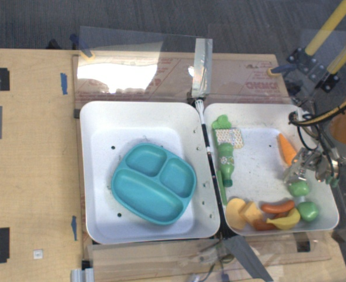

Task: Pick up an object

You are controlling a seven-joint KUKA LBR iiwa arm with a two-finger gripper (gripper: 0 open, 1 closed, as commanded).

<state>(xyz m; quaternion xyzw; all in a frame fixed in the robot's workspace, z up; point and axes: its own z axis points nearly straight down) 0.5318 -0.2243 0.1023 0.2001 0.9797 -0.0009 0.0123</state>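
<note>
Gripper [299, 172] low in the right bin [252, 148], right over the toy food.

From the overhead camera, it's touching or just above a small green piece [299, 188]; honestly can't tell whether it's open or closed. The piece looks round, so no real long axis. Risk: the orange carrot [286, 148] and another green ball [308, 211] sit near, so it could nudge them or grab nothing.

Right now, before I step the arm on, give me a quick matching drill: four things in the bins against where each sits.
Things:
1. teal divided plate
2. carrot
3. banana
4. green bottle

Places:
A. right bin, near front edge
B. left bin
C. right bin, along the divider wall
D. right bin, right side, above the gripper

Pairs: 1-B, 2-D, 3-A, 4-C
</note>
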